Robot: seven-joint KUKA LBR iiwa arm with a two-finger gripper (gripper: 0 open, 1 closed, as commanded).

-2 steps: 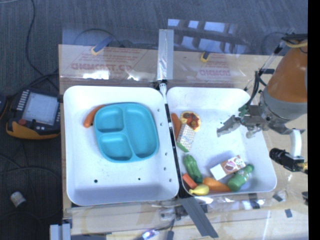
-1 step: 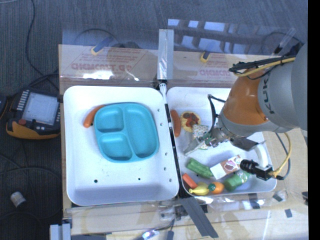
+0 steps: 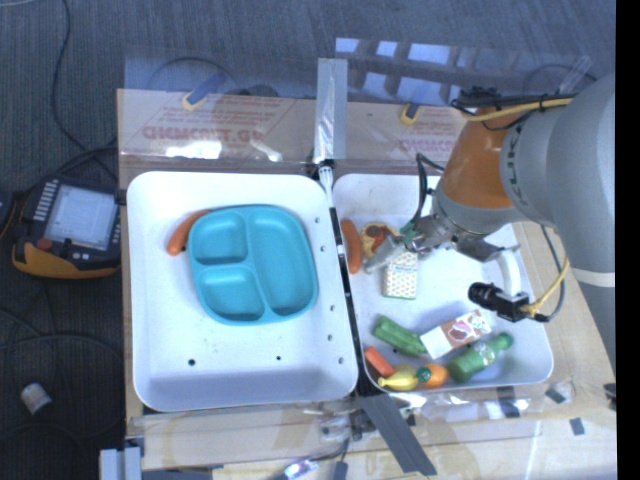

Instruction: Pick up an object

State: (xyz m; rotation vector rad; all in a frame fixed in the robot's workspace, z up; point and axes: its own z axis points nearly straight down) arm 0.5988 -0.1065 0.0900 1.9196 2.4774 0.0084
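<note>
My gripper (image 3: 405,245) hangs low in the right bin (image 3: 530,368), near its upper middle, below the orange band of the arm. Directly under it and slightly toward the front lies a small white box with a dotted pattern (image 3: 401,277); whether the two touch is not visible. A pizza slice (image 3: 377,234) and an orange sausage (image 3: 350,246) lie just left of the gripper, by the bin's left wall. Nothing is visibly held.
At the right bin's front lie a green cucumber (image 3: 398,336), a white and pink carton (image 3: 456,332), a green bottle (image 3: 481,357), a banana (image 3: 399,379) and a small orange (image 3: 432,375). The left bin (image 3: 160,368) holds a blue divided plate (image 3: 250,263) and an orange sausage (image 3: 180,235).
</note>
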